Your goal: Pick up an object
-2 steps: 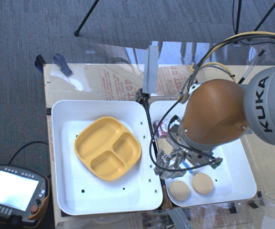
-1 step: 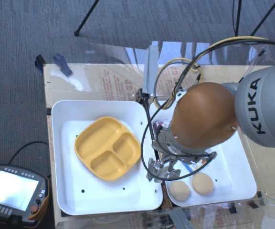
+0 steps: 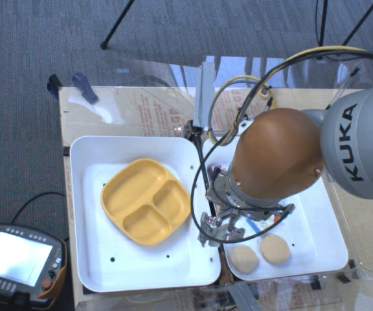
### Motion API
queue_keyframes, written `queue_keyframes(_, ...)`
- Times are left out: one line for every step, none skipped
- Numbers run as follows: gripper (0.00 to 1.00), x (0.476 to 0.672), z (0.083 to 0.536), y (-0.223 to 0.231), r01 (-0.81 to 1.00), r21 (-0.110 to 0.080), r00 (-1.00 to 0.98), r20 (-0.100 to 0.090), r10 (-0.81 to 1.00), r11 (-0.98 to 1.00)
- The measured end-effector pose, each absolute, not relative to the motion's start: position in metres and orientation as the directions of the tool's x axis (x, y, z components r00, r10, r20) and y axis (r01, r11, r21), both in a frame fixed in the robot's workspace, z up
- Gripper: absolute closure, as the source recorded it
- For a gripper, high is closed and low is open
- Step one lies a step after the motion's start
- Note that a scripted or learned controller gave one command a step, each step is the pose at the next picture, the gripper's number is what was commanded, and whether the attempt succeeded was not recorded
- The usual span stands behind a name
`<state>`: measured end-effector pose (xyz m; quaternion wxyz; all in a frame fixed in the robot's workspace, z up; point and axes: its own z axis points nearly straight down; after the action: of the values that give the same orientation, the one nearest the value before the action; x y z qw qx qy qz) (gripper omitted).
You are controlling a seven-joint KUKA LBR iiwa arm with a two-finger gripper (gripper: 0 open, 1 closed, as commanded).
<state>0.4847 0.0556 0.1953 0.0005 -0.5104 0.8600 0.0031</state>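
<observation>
1. Camera view looks down on two shallow white plastic bins side by side on the desk; the left bin (image 3: 86, 264) carries a yellow three-compartment plastic tray (image 3: 146, 201); the right bin (image 3: 332, 245) carries two round tan bun-shaped objects, one nearer the divider (image 3: 243, 258) and one just beside it (image 3: 275, 249).
2. Low over the right bin's left part hangs the claw (image 3: 215, 229) of the grey arm with its orange band (image 3: 277, 154); whether it is wide or narrow I cannot tell; nothing is seen held.
3. My judgement: the nearer bun is the likeliest target; centre above it first, since the claw sits close to the bin wall; descend straight, close only once the bun is straddled.
4. Risk: a rounded bun may roll aside or nudge its neighbour.
</observation>
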Motion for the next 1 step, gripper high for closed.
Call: queue_keyframes(1.0, 0.4849, 0.2037, 0.0586, -0.876, 0.007, -0.481, -0.006, -0.876, 0.481)
